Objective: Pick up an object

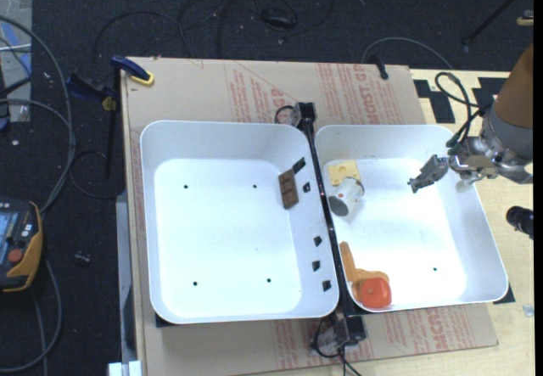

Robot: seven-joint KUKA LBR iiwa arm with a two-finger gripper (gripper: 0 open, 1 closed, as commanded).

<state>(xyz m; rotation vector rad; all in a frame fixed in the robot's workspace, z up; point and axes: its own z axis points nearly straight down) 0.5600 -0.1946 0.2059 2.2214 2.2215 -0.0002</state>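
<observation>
My gripper (443,177) hangs over the right bin (475,221), toward its far right side, with the arm coming in from the right edge. It is open and nothing sits between the fingers. Along the right bin's left wall lie a yellow flat piece (344,171), a small white and grey cup on its side (344,196) and an orange object (371,286) at the near corner. All three are well left of the gripper. A brown block (289,189) leans at the right side of the left bin (170,221).
A black divider strip (321,213) runs between the two bins. The bins rest on a cardboard-covered bench (254,86). Cables and a blue and yellow clamp (131,70) lie at the bench's far left corner.
</observation>
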